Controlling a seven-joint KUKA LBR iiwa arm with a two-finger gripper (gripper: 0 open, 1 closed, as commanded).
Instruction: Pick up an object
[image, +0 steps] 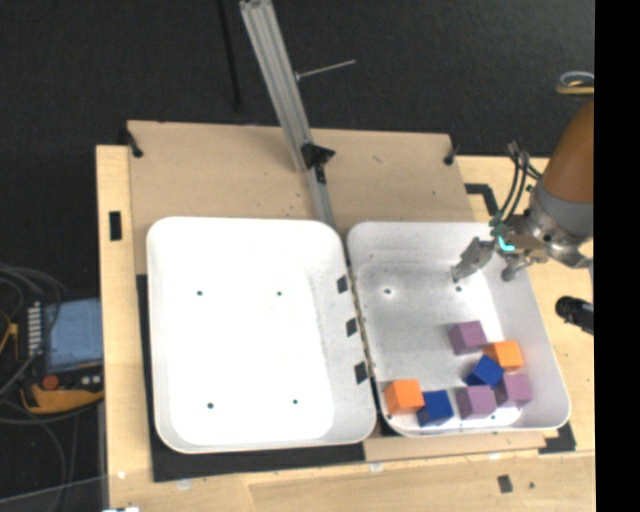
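Several small cubes lie in the near part of the right bin (400, 245): a purple cube (467, 336), an orange cube (508, 354), a blue cube (487, 371), two more purple cubes (517, 387) (476, 401), a second blue cube (435, 407) and a second orange cube (404, 396). My gripper (492, 264) hangs over the far right part of this bin, above and behind the cubes. It is open, its fingers spread apart with nothing between them.
The left bin (165, 245) lies beside the right one, joined by black clips (352, 327). A slanted metal pole (290, 100) rises behind the bins. A blue device with cables (65, 340) lies off the bench at the left.
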